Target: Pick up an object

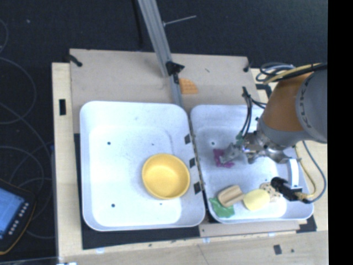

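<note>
Camera view: fingers (pixel 238 150) beside small purple object (pixel 223 158), grip and its axis unclear.

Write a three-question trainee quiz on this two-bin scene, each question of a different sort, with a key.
1. True or false: the yellow bowl sits in the same bin as the purple object.
2. Multiple choice: the claw is closest to which thing? A) the yellow bowl B) the purple object C) the tan block
3. Fill in the blank: the tan block, the pale yellow object and the green piece lie along the ____ edge of the right bin, nearest the camera.

Key: 1 false, as the bowl is in the left bin; 2 B; 3 front.
</note>
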